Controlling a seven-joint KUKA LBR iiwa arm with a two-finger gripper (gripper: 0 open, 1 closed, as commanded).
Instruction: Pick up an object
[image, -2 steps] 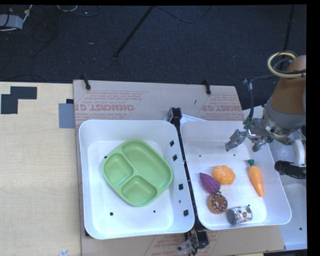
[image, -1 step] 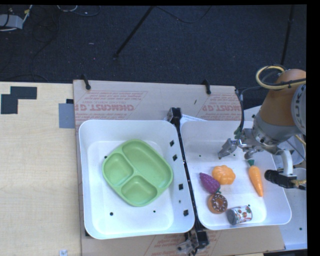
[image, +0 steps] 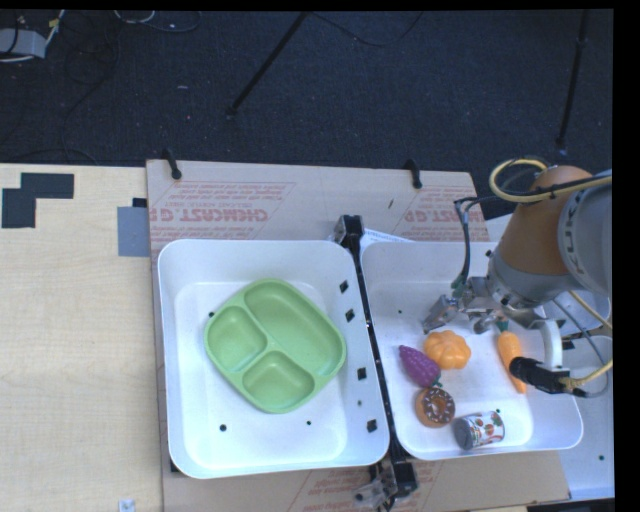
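looking down over the bench, i take the black divider (image: 362, 340) between the two white bins as my landmark. left of it, the left bin (image: 190, 300) holds a green compartment plate (image: 275, 343) with three sections, lying flat near the bin's middle. right of the divider, the right bin (image: 400, 275) carries the small objects: a purple eggplant toy (image: 418, 364) sits closest to the divider, an orange pumpkin-like toy (image: 447, 349) lies just beside it on the far side, touching or nearly so. below those, toward the near edge, a brown donut (image: 436, 406) lies flat, and just beside it a small can (image: 481, 430) lies on its side; its label shows red and white, but i cannot read any words on it. farther from the divider, an orange carrot-like piece (image: 512, 352) lies near the right wall.

my arm (image: 545, 235) comes in from the right with its orange band above the wrist, and the gripper (image: 470, 315) hangs low over the right bin, just above the pumpkin toy. i see metal parts around it, but i cannot tell how the end effector is set, and i see nothing held in it.

the cardboard (image: 250, 205) under the bins bears red printing, upside down and mirrored from my seat; it is too faint to spell out with certainty.
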